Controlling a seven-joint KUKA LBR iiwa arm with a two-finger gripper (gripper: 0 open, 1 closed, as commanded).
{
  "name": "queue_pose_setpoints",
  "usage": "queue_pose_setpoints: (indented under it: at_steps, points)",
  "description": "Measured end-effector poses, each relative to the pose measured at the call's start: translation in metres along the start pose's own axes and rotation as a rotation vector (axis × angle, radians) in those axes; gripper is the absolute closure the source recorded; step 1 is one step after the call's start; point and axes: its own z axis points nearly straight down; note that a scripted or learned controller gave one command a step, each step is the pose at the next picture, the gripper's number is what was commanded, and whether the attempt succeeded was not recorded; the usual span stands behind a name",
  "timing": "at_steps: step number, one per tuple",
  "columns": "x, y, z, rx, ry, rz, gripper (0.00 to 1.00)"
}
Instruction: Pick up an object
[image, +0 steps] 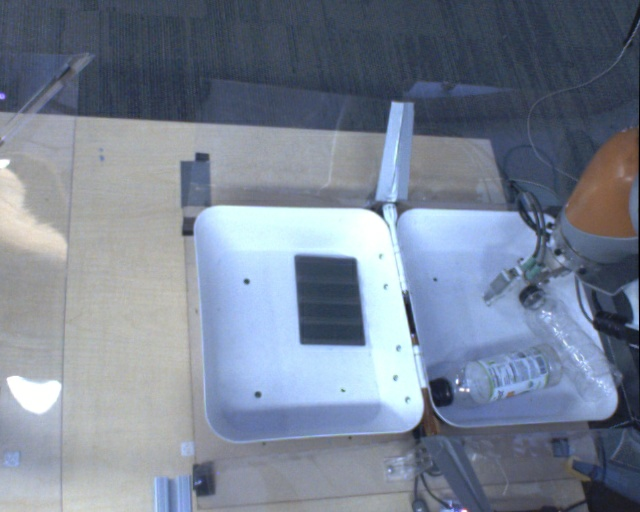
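**Clear bottle lying flat in right bin, gripper above it**

Clear plastic bottle (497, 377) lies on its side near the front edge of the right bin (450, 245). Its long axis runs roughly left to right across the view, tilted slightly up toward the right. The black cap points left, almost touching the wall shared with the left bin (240, 330); the base points right. A white label with green and red print wraps the middle of the body.

A second clear item, crumpled plastic (570, 345), lies just beside the bottle's base, slanting toward the bin's right corner.

The gripper (522, 278) sits over the upper right part of the right bin, apart from the bottle. Whether its fingers are spread or pressed together cannot be told; nothing is seen between them.

The left bin carries a dark ribbed rectangular pad (330, 300) at its centre. Both bins rest on the wooden table (110, 300).
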Motion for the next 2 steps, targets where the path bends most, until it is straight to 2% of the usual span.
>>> queue_pose_setpoints:
  at_steps: [2]
  points:
    - [-0.011,0.028,0.012,-0.002,-0.002,-0.062,0.00]
